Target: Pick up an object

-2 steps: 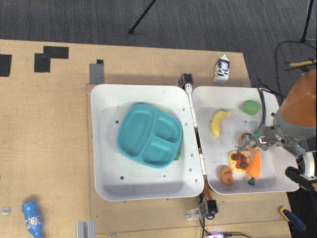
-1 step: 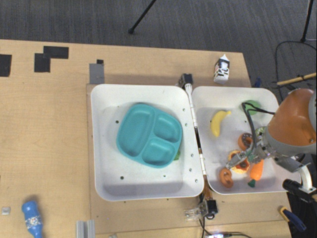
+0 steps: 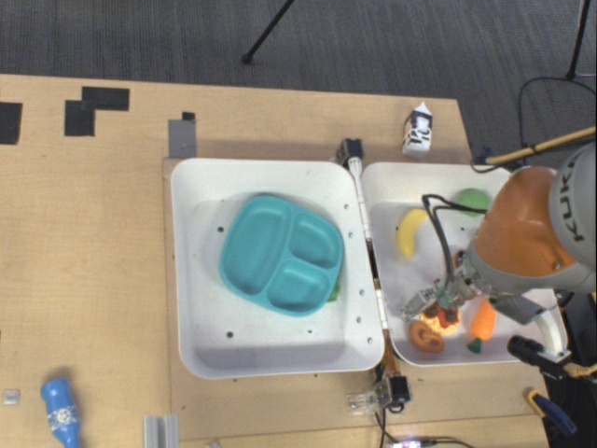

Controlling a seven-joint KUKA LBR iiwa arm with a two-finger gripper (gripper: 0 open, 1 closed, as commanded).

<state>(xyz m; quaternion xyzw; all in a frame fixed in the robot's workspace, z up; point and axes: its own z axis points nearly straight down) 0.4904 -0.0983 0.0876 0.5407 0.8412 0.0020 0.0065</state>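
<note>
You are looking at the approach-and-grasp step: the end effector (image 3: 438, 303) is sitting low in the right bin (image 3: 387, 250), near that bin's front-left corner, directly over a small round orange-brown toy food piece (image 3: 429, 334). The arm's orange band (image 3: 518, 227) is hanging over the middle of the same bin. I cannot tell from this view whether the end effector is released or clenched, and nothing is visibly held in it, so do not log a grasp.

Candidate objects in the right bin: the round piece under the end effector; a toy carrot (image 3: 481, 321) just to its right; a yellow banana-shaped piece (image 3: 409, 232) toward the back-left; a green piece (image 3: 472, 197) at the back edge, partly hidden by the arm. The left bin (image 3: 187, 250) is carrying a teal divided plate (image 3: 283, 254), tilted, with something green peeking from under its right edge.

Judgement: the nearest target is the round piece. The next move is calling for a firm closure centred on it, clear of the carrot and the bin wall, then a straight lift. Watch whether the piece is rising with the end effector before counting the try as good.
</note>
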